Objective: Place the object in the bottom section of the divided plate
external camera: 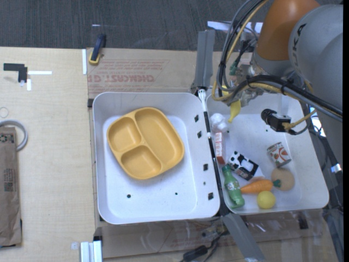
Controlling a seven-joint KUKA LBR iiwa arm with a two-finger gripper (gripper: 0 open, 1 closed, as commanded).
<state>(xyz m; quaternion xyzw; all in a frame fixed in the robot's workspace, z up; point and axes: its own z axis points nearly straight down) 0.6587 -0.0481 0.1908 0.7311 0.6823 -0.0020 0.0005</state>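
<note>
The gripper (235, 109) is hanging over the right bin's (319, 201) far left corner, a yellow banana-like object (234, 112) dangling between its fingers, apparently pinched. The divided plate (145, 142) is sitting well to its left, its bottom section (140, 162) lying left and nearer the camera

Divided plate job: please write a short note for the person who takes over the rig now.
Claw: above the top left part of the right bin; a yellow piece hangs at it, grip not clear.
Divided plate: in the left bin, all sections bare.
Right bin also holds a carrot, lemon, green bottle and small carton.
Done: nothing placed yet.
Left: put the object in the plate's bottom section.
</note>
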